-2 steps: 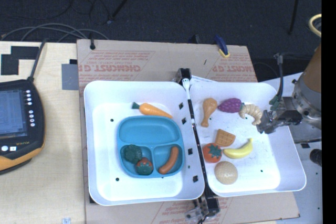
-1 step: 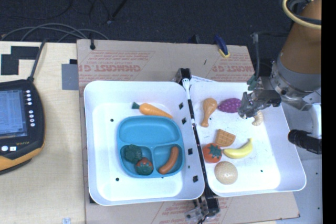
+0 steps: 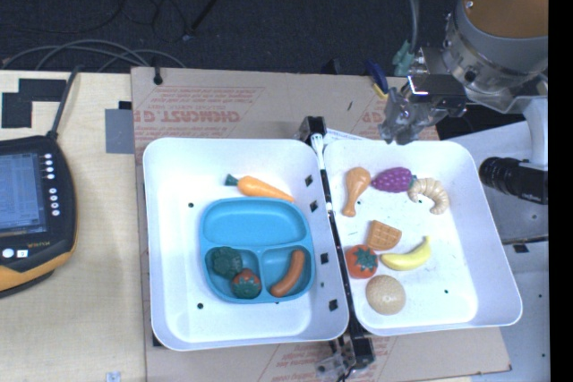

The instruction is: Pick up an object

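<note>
My gripper (image 3: pixel 400 131) hangs above the far edge of the right bin (image 3: pixel 483 282), with nothing visibly between its fingers. Below it in that bin lie a chicken drumstick (image 3: pixel 356 189), purple grapes (image 3: pixel 392 180), a croissant (image 3: pixel 431 193), a waffle (image 3: pixel 383 236), a banana (image 3: pixel 407 256), a tomato (image 3: pixel 362 261) and a round bun (image 3: pixel 386 293). The left bin (image 3: pixel 170 192) holds a carrot (image 3: pixel 260 187) and a blue divided plate (image 3: pixel 255 228) with broccoli (image 3: pixel 225 261), a strawberry (image 3: pixel 246 283) and a sausage (image 3: pixel 288 274).
A clamp bar (image 3: pixel 324 219) runs between the two bins. A teach pendant (image 3: pixel 31 206) lies on the bench at the far left. Cables trail over the dark floor behind the bench.
</note>
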### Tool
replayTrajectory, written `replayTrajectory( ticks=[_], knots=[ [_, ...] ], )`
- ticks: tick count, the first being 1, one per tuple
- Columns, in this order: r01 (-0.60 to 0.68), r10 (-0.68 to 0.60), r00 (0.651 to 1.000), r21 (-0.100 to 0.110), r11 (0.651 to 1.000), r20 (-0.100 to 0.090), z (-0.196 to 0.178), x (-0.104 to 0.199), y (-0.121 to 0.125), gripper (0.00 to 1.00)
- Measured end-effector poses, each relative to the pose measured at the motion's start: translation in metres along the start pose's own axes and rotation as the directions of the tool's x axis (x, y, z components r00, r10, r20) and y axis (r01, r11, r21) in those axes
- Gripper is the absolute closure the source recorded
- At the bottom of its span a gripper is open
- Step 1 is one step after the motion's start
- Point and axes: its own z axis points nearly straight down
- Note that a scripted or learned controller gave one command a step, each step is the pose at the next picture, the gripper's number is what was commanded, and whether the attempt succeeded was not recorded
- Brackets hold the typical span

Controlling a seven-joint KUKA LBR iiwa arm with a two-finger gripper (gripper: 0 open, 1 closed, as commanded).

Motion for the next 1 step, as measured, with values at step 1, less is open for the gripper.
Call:
replayTrajectory(
  ticks=[1],
  knots=[
    [-0.013, 0.013, 1.0, 0.023, 1.0, 0.006, 0.0323, 0.0065, -0.044, 1.0]
  ],
)
